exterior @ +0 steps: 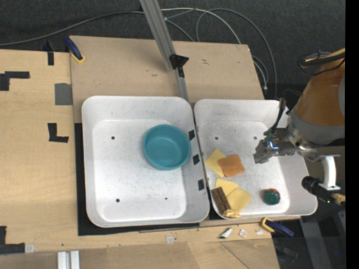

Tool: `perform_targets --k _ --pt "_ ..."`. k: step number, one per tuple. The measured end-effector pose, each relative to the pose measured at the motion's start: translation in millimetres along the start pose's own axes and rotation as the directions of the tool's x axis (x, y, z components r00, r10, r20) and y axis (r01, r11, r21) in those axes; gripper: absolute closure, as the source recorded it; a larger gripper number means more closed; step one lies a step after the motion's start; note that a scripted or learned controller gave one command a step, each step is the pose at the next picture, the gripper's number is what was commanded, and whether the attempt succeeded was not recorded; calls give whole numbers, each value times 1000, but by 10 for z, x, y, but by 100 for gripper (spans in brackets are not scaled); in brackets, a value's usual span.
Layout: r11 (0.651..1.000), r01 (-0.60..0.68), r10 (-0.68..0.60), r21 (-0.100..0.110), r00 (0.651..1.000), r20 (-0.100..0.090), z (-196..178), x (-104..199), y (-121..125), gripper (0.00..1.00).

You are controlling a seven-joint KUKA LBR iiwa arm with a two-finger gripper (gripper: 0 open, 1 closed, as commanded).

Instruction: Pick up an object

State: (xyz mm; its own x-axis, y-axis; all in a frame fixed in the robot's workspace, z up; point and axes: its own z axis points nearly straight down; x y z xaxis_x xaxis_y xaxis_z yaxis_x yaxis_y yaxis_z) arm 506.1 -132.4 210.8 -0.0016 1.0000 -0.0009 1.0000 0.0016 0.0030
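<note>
My gripper [263, 153] hangs over the right part of the right bin [247, 114], coming in from the right under the orange-banded wrist. Its dark fingers point down-left and nothing shows between them. To its left lie an orange-brown block [230, 165] on a yellow piece [214, 162]. Nearer the front are two more yellow pieces [234, 194], a brown bar [220, 200] and a small dark green ball with a red spot [271, 196]. The ball sits just below and right of the gripper.
A teal bowl [166, 146] stands in the left bin [112, 178], close to the divider between bins. A slanted metal pole [162, 38] crosses behind the bins. Cables trail at the back. Small clips lie on the bench by the front edge.
</note>
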Motion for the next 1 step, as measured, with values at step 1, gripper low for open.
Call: perform_targets --k 1 --pt "1000 1 -1 -2 1000 0 -595 57 69 100"
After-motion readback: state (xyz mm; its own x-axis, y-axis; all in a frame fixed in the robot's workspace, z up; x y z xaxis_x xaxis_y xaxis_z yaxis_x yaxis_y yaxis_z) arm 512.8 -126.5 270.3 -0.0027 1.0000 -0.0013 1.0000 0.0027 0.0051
